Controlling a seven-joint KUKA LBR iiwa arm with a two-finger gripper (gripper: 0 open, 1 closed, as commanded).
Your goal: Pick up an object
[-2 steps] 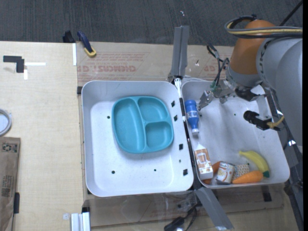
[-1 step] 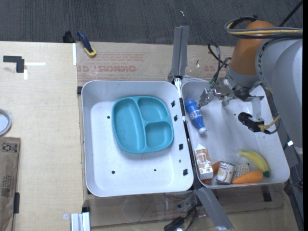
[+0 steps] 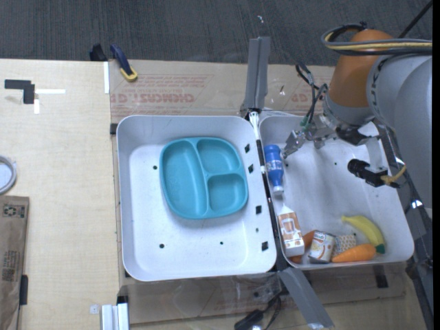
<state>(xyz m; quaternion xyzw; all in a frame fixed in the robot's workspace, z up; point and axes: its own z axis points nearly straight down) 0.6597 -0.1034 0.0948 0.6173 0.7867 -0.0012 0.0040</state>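
Carrot [image 3: 354,254] lies along the right bin's [image 3: 330,184] front wall, banana [image 3: 365,228] just behind it. Gripper [image 3: 297,143] hovers over that bin's far end; jaws' opening cannot be told. Blue bottle [image 3: 273,167] lies just beside it, against the left wall.

Grey arm [image 3: 405,88] w/ orange band reaches in from right, wrist angled down-left, jaws state unclear.

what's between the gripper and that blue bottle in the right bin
Nothing visible. The gripper hangs over the right bin's far end, just right of the blue bottle lying along the left wall, with bare bin floor between them.
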